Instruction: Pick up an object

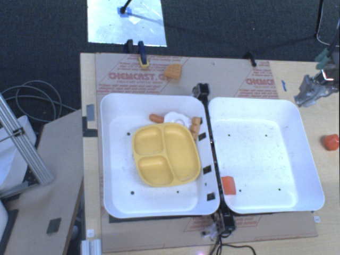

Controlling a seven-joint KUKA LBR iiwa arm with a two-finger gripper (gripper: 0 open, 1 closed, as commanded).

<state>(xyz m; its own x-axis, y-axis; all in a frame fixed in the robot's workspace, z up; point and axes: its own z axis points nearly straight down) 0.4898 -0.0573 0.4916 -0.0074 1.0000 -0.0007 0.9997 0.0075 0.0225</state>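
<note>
A yellow divided plate (166, 155) lies in the left bin (114, 195), with a small orange sausage-shaped piece (156, 118), a white piece (177, 119) and a tan block (196, 124) tucked just beyond its far rim. In the right bin (305, 185), an orange-red block (228, 185) sits alone at the near left corner, close to the wall between the bins. At the far right the hand (313, 92) hangs above the table (265, 70), outside both bins and well apart from every object; whether it is wide or narrow cannot be told at this size. The reach has not begun. The lone block looks the cleaner pick: nothing crowds it, though its closeness to the bin wall calls for a straight descent with the grip turned so neither side strikes the rim. The plate looks too broad and flat for an easy grasp.
</note>
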